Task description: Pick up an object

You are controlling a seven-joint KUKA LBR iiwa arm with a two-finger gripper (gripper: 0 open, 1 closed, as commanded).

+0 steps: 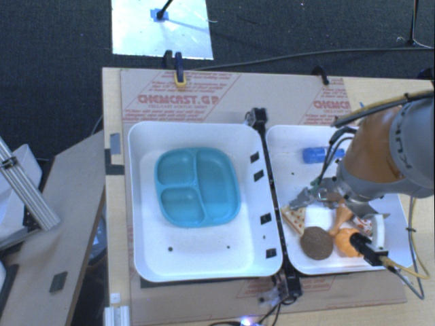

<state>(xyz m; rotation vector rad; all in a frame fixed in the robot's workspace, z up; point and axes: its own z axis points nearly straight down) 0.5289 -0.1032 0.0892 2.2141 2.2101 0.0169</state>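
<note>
My gripper (307, 197) hangs low over the middle of the right bin (289, 141), at the end of the grey arm with its orange band (370, 151). Just below it lie a white block (317, 217) and a tan triangular piece (293, 220). A brown round object (317, 242) sits near the bin's front wall, with an orange object (346, 242) to its right. A blue cylinder (313, 155) lies toward the back of the bin, partly behind a cable. The arm hides the right part of the bin.
The left bin (146, 250) holds a light blue divided plate (197, 186). A black clip strip (262, 182) runs along the wall between the two bins. A white and black part (374, 240) hangs by the arm at the front right.
</note>
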